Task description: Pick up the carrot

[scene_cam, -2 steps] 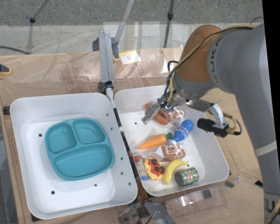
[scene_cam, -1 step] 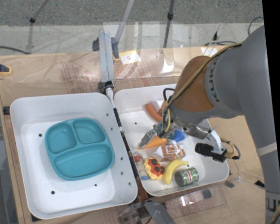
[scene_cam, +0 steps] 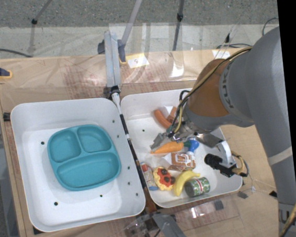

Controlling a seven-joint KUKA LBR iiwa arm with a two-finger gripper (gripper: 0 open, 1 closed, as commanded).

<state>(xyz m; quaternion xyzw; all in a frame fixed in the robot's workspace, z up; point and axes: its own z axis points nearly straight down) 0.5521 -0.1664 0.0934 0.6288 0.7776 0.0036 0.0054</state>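
Observation:
The carrot (scene_cam: 168,148) is orange and lies on its side near the middle of the right bin (scene_cam: 136,108), its tip pointing left. My gripper (scene_cam: 165,138) sits low in that bin, directly over the carrot's upper edge and touching or nearly touching it. The grey wrist with its orange band (scene_cam: 209,101) reaches in from the right and hides the bin's right part.
Around the carrot lie a sausage (scene_cam: 162,117), a blue piece (scene_cam: 192,145), a brown packet (scene_cam: 184,160), a pizza-slice toy (scene_cam: 163,178), a banana (scene_cam: 185,181) and a green can (scene_cam: 198,187). A teal divided plate (scene_cam: 83,156) sits in the left bin (scene_cam: 28,128).

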